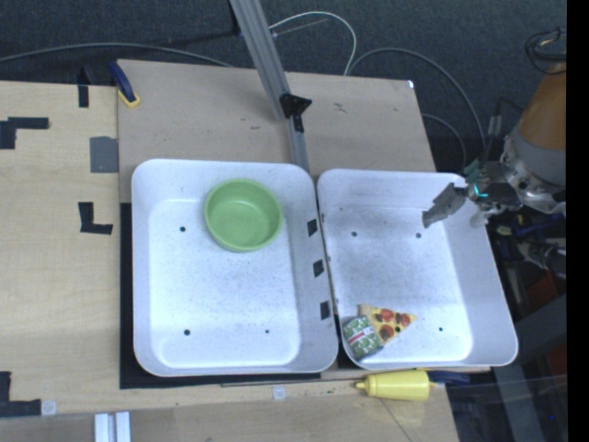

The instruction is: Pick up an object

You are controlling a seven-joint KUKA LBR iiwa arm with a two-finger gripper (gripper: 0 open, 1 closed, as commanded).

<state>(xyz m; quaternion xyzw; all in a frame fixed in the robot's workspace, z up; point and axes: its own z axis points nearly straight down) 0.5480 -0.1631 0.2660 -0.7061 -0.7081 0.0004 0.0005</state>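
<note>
A green bowl [243,215] stands upright in the upper part of the left bin [156,339]. A toy pizza slice [390,320] lies near the front of the right bin [479,320]. A small green and white patterned object [361,336] touches its left side, in the bin's front left corner. My gripper [442,209] hangs over the upper right part of the right bin, well apart from both objects, and I see nothing in it. The grey arm with its orange band [545,118] comes in from the right edge.
A yellow squeeze bottle [398,386] lies on the bench just in front of the right bin. A grey metal pole [267,58] slants across the top and ends near the gap between the bins. Cables [386,53] run behind the bench.
</note>
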